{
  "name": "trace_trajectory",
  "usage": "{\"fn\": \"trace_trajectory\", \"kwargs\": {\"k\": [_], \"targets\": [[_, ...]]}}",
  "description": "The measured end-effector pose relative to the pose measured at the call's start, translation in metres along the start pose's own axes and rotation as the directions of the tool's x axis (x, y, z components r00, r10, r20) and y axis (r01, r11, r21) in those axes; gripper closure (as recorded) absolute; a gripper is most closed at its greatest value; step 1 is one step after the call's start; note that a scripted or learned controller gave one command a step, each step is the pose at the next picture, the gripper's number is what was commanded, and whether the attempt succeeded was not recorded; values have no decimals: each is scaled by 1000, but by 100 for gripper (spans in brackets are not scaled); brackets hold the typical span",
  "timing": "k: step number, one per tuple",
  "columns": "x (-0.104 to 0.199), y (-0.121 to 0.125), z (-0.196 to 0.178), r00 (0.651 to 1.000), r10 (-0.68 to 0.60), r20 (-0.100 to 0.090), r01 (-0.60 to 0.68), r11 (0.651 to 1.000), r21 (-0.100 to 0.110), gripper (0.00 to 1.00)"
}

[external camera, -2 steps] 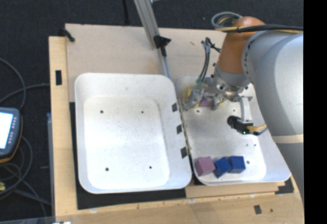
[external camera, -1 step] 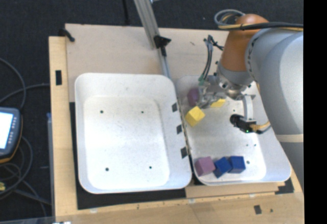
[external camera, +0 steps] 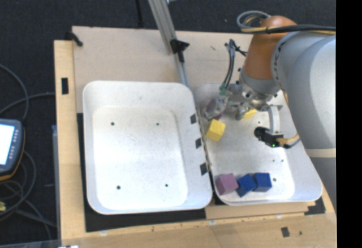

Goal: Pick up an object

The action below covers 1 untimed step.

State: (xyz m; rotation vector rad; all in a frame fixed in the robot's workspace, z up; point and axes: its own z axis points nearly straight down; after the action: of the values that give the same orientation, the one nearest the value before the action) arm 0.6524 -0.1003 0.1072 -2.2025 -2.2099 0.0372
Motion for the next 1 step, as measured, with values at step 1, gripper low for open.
{"fn": "trace_trajectory", "kwargs": {"k": [1], "targets": [[-1,0,-11,1000,-3,2,3,1000,-1,100]]}}
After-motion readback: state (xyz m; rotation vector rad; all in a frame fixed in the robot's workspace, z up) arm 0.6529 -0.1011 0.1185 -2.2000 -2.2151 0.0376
